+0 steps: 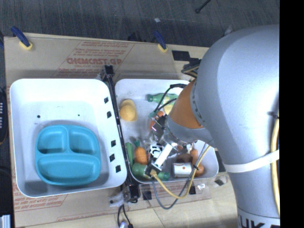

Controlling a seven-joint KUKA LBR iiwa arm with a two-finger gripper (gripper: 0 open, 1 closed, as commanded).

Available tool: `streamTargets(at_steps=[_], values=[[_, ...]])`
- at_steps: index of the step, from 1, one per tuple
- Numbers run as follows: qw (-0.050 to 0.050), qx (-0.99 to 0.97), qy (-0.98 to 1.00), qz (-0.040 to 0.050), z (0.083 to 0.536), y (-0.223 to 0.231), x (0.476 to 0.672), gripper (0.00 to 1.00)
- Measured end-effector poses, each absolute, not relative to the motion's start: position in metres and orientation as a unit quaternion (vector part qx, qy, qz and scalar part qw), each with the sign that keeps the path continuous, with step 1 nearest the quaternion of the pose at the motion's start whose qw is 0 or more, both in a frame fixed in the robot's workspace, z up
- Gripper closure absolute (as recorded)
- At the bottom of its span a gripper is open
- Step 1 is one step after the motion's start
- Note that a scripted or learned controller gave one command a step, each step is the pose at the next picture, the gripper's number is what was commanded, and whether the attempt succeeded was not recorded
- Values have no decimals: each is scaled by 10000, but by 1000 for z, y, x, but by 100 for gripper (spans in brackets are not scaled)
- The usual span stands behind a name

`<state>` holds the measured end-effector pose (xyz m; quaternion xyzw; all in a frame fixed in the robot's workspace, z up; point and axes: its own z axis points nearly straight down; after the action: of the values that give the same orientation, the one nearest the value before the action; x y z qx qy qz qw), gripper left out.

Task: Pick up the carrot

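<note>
The carrot (pixel 140 154) is a small orange piece low in the right bin (pixel 124 88), close to the bin's left wall. A thin dark green strip (pixel 129 151) lies right beside it on the left. My gripper (pixel 155 152) hangs low over the bin just right of the carrot, under the orange-banded wrist (pixel 186 113). Cables and the arm's bulk hide the gripper's tips. I see nothing held in it.
A yellow round fruit (pixel 127 110) and a green bottle (pixel 156 98) lie farther back in the right bin. A green item (pixel 139 169), a metal can (pixel 182 169) and orange pieces (pixel 194 154) crowd its front. The left bin (pixel 28 91) holds a blue divided plate (pixel 69 154).
</note>
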<state>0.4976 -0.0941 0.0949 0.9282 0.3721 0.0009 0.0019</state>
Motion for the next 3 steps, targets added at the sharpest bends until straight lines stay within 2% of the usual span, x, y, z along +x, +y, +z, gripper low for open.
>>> streamTargets(at_steps=[1, 2, 3], values=[[51, 9187, 3947, 88, 96, -93, 489, 100], [75, 8264, 5630, 87, 96, -91, 485, 100], [107, 8468, 5317, 82, 96, -96, 484, 100]])
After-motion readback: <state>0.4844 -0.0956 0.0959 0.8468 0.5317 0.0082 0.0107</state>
